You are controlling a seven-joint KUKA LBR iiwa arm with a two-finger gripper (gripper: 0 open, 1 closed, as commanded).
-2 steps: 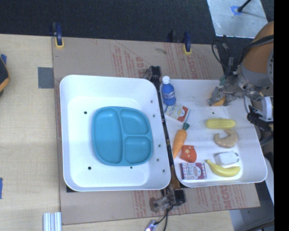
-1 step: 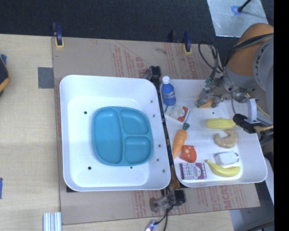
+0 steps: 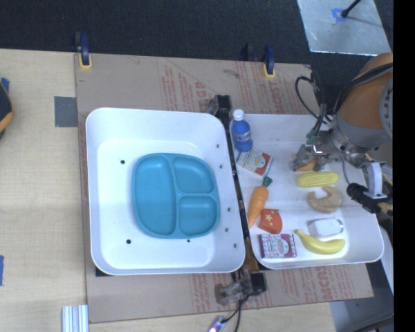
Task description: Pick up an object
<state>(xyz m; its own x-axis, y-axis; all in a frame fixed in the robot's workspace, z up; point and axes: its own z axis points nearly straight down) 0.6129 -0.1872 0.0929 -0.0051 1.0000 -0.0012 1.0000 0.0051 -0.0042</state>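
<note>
Nothing lifted yet. My gripper [image 3: 306, 159] hangs low in the right bin [image 3: 363, 254], just beside the corn [image 3: 317, 179]; can't tell its state. All items lie loose. Whole pick remains.

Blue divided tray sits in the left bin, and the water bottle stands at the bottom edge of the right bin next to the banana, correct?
Not quite. In the camera view the water bottle is at the right bin's top-left corner, far from the banana. The blue divided tray is indeed in the left bin.
</note>
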